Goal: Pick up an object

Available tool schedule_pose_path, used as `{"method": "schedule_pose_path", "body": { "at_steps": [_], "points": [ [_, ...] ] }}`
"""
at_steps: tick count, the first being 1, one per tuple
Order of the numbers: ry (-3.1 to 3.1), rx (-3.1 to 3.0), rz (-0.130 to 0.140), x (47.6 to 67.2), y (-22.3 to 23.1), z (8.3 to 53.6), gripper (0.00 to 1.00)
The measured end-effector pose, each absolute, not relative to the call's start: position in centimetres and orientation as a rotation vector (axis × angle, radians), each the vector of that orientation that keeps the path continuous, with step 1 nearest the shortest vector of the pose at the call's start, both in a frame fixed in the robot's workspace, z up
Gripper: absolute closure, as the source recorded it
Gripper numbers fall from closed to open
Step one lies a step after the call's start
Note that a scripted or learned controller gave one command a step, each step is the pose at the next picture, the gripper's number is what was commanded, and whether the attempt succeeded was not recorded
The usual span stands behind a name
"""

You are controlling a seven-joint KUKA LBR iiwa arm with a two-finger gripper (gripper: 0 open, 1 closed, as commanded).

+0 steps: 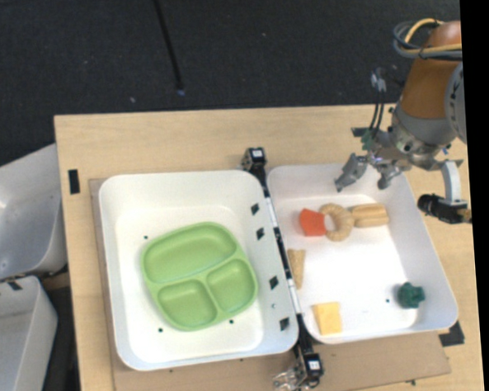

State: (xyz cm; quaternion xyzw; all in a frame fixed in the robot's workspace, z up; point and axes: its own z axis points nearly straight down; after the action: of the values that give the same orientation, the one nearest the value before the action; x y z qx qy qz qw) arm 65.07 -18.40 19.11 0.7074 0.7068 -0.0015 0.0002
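The right bin [421,246] holds several small objects: a red-orange block [311,222], a tan ring [339,221], a tan cylinder [370,216], a thin tan wedge [297,267] by the divider, a yellow square block [327,318] and a dark green piece [411,294]. My gripper [367,173] hangs over the bin's far edge, above and behind the ring and cylinder. Its two fingers are spread apart with nothing between them.
The left bin [123,239] holds a green three-compartment plate [200,274]. Black clips run down the divider [275,255] between the bins. A white box [19,221] stands left of the bench. The arm's orange band [427,80] rises at the upper right.
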Motion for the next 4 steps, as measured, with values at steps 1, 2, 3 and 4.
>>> {"method": "schedule_pose_path", "body": {
  "at_steps": [1, 2, 3, 4],
  "points": [
    [2.221, 2.222, -0.005, 65.7, -18.7, 14.7, 0.00],
    [2.218, 2.215, 0.001, 65.8, -18.8, 16.1, 1.00],
    [2.220, 2.215, 0.005, 66.4, -18.1, 21.7, 1.00],
    [2.221, 2.213, 0.005, 66.5, -18.2, 25.6, 1.00]
  ]
}}
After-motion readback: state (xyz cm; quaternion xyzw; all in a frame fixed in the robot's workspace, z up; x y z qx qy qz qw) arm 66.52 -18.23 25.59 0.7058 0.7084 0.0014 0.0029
